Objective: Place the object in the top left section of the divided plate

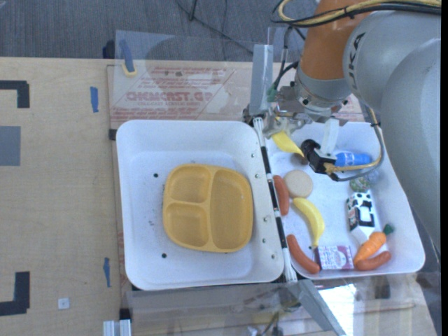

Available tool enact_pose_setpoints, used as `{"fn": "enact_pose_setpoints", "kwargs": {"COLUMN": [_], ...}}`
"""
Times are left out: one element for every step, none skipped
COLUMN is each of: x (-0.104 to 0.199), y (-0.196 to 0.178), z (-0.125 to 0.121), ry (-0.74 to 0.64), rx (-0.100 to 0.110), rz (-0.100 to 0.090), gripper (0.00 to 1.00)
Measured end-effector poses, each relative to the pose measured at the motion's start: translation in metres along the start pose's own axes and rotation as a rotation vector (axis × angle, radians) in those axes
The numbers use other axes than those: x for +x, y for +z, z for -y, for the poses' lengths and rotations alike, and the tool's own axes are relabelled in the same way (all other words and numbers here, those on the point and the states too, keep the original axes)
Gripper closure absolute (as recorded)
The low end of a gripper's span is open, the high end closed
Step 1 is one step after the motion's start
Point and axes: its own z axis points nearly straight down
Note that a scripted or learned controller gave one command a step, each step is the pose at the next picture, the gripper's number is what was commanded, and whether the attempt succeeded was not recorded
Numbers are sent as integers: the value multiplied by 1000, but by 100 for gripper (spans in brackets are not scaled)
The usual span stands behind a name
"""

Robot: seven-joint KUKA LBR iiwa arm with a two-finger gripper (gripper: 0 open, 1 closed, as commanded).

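Observation:
A yellow divided plate (208,207) lies in the left bin (140,159); none of its three sections holds anything. Its top left section (187,185) is a small compartment near the bin's middle. My gripper (285,123) hangs at the far left corner of the right bin (406,236), under the orange-banded wrist. A small yellow banana-shaped piece (288,144) lies just below the gripper, close to it or touching it. The arm hides the gripper's tip.
The right bin holds several toy foods: a beige disc (299,183), a sausage (281,193), a banana (311,218), a second sausage (301,254), a pink box (334,257), a carrot (369,246), a cow-patterned carton (361,211) and a blue bottle (352,159). A ridge (269,201) divides the bins.

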Motion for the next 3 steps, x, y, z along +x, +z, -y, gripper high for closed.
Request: {"fn": "enact_pose_setpoints", "kwargs": {"x": [-8, 92, 91], "y": [0, 0, -29], "z": [0, 25, 87], "ry": [149, 165, 55], "rx": [0, 5, 5], "rz": [0, -2, -1], "gripper": [100, 100, 100]}}
